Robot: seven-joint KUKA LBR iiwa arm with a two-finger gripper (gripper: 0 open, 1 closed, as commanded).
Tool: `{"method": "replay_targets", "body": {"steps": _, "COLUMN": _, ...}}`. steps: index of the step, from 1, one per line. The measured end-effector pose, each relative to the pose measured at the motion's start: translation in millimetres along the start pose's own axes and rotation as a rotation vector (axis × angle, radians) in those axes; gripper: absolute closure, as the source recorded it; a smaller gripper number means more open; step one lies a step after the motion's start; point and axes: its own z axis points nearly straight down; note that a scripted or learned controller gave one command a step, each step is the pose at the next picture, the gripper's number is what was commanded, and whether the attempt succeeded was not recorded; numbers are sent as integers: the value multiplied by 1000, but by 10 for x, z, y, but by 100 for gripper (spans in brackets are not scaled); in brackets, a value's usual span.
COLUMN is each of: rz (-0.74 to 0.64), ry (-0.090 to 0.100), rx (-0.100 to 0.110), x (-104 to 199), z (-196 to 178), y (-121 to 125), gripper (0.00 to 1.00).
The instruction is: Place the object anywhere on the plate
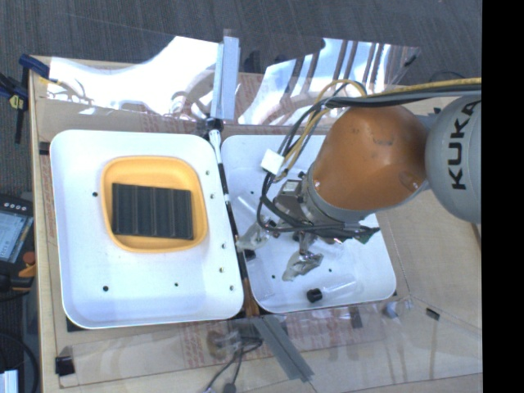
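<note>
From my seat the arm's orange band (368, 158) bulks over the right bin (246, 158) and hides most of that bin's floor, so I can only read its near strip and left side. Below the wrist the gripper (301, 264) hangs low over the bin floor; its metal parts blur into glare and cable shadow, and I cannot tell what state the claw is in. Close to it, towards the near rim, lies a clear plastic object with a black cap (332, 291), which I take to be the task's thing; its transparent body nearly vanishes against the white, and it looks apart from the gripper. The yellow plate (115, 174) sits in the left bin (74, 285), well apart from that object, with a dark ribbed block (154, 210) on it. A white tag (273, 163) on the cables is too small to read. On the grey arm link (460, 166) I read "KUK", the rest cut off at the right. A blue-screened device (11, 232) is cropped by the left edge, its display illegible
</note>
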Motion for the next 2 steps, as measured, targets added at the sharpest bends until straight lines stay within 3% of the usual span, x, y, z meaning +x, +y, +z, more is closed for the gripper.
{"method": "replay_targets", "body": {"steps": 1, "rz": -546, "ry": 0, "rx": -1, "x": -207, "z": 166, "y": -19, "gripper": 0}}
{"method": "replay_targets", "body": {"steps": 2, "rz": -829, "ry": 0, "rx": -2, "x": -907, "z": 166, "y": 145, "gripper": 0}}
